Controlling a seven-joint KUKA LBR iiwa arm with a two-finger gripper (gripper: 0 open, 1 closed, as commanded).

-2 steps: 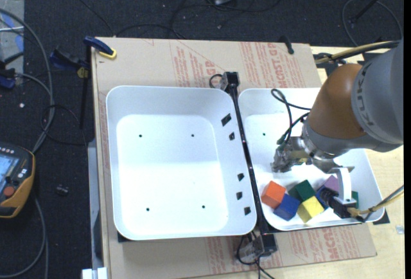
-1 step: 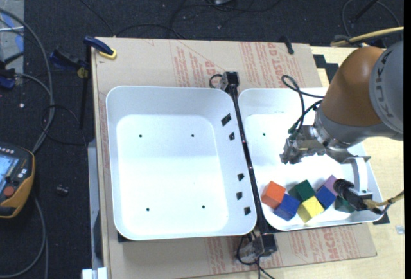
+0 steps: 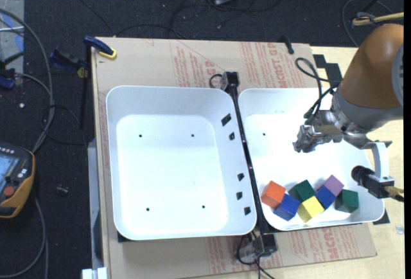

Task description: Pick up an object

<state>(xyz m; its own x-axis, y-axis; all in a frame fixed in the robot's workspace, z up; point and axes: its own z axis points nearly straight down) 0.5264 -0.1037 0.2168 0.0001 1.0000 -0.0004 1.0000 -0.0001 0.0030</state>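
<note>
**Tool over right bin, blocks lie at near edge**

Arm (image 3: 376, 78) enters from right of view, grey w/ orange band above wrist. Tool (image 3: 307, 141) sits above the bare floor of the right bin (image 3: 282, 110), approx. mid-bin, pointing left. Tool state: cannot tell, detail too small and dark. No block seen at the tool.

Blocks: all six in right bin, clustered along its near edge, well apart from tool.
- Orange block (image 3: 273, 193): leftmost of cluster, tilted.
- Blue block (image 3: 287, 206): just beside orange, toward near rim, touching or nearly so.
- Dark green block (image 3: 302, 190): centre of cluster, behind yellow.
- Yellow block (image 3: 311, 208): against near rim, btwn. the two blue ones.
- Second blue block (image 3: 325, 197): right of yellow, partly under purple.
- Purple block (image 3: 333, 184): right-centre, tilted.
- Green block (image 3: 348, 200): rightmost, near the bin's right corner.

Left bin (image 3: 122, 104): white, four small dark dots on floor. A black divider strip (image 3: 243, 149) runs btwn. the two bins.

Desk (image 3: 186, 56): brown cardboard sheet w/ red print under both bins. Blue-and-yellow clamp (image 3: 101, 47) at far left corner. Cables on dark floor around the desk; yellow-and-black handset (image 3: 13, 178) at left of view.
</note>
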